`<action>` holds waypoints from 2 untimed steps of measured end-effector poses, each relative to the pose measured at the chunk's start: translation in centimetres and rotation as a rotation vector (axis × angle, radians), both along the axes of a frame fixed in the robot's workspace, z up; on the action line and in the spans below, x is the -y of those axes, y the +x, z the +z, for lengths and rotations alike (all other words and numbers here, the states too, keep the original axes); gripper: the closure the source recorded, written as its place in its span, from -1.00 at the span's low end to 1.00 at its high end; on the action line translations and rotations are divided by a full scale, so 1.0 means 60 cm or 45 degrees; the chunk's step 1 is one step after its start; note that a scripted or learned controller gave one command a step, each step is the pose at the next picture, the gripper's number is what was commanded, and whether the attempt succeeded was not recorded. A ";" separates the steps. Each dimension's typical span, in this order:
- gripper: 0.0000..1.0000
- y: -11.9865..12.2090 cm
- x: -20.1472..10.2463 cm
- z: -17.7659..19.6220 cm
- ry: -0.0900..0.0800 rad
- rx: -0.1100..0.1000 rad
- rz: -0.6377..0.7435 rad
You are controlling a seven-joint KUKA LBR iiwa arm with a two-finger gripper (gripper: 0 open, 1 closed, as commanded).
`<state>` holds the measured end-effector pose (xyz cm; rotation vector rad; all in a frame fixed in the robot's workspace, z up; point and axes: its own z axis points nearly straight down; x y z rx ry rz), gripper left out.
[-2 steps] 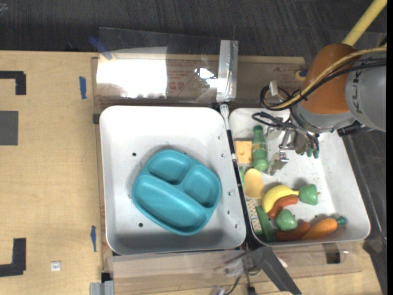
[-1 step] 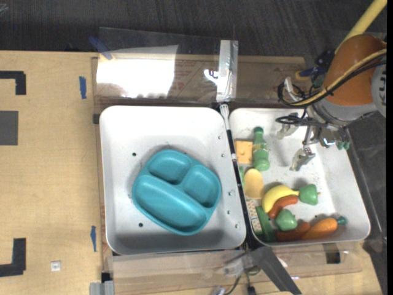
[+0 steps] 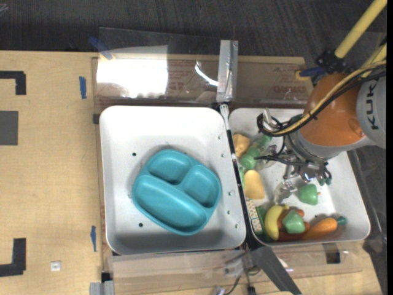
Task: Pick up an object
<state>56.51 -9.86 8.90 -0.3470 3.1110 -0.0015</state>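
Several toy foods lie in the right bin (image 3: 359, 211). A green pepper (image 3: 309, 194) sits mid-bin, a pale yellow piece (image 3: 253, 184) and a small green piece (image 3: 249, 161) lie by the left wall, and a yellow banana (image 3: 272, 220), a green piece (image 3: 293, 224) and an orange carrot (image 3: 320, 227) crowd the front edge. My gripper (image 3: 293, 184) hangs low over the middle of this bin, just left of the green pepper and right of the pale yellow piece. Cables and the orange wrist band cover much of it.
The left bin (image 3: 116, 226) holds a teal divided plate (image 3: 177, 190). A tan piece (image 3: 241, 143) rests in the right bin's back left corner. A metal divider (image 3: 226, 72) stands behind the bins, and cardboard bench surface lies to the left.
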 end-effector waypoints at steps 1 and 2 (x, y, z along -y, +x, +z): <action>1.00 0.007 -0.002 0.018 -0.001 0.016 0.003; 1.00 0.020 -0.009 0.127 -0.003 -0.005 0.835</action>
